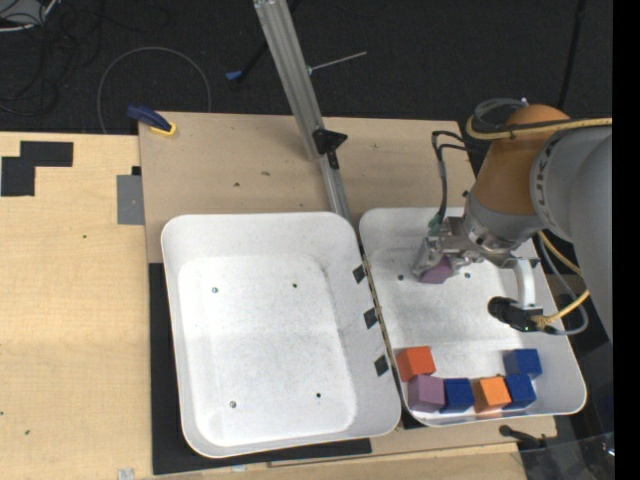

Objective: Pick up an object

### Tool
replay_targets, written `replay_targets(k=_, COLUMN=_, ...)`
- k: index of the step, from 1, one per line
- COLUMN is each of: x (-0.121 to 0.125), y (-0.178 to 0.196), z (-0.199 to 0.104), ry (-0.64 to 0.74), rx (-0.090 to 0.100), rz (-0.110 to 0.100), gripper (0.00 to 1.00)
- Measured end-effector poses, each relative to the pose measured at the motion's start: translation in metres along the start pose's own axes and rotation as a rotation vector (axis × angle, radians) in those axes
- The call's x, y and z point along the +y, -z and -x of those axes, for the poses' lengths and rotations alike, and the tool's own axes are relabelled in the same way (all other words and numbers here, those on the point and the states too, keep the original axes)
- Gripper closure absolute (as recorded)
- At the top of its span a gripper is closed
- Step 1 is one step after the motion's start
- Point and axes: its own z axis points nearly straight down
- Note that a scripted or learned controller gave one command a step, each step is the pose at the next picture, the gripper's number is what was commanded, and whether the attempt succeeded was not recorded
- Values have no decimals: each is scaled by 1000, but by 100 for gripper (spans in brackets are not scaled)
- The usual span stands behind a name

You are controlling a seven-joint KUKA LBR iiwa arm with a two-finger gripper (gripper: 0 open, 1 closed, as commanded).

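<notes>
My gripper hangs over the back part of the right bin, reaching in from the right. A small purple block sits between its fingertips, and the fingers are closed on it. I cannot tell whether the block rests on the bin floor or is just above it. Along the bin's front edge lie an orange block, a purple block, a blue block, another orange block and a blue block.
The left bin stands beside the right one, with small black clips along the shared rim. A slanted aluminium rail rises behind the bins. A black cable connector hangs by the arm.
</notes>
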Motion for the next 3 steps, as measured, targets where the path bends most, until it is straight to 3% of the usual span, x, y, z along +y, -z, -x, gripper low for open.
replay_targets(k=1, x=20, y=94, z=-68, ry=15, rx=4, rz=6, gripper=100)
replay_targets(k=2, x=20, y=88, z=-130, ry=14, rx=4, rz=-3, gripper=100)
replay_targets(k=3, x=20, y=97, z=-128, ry=14, rx=1, rz=-6, gripper=100)
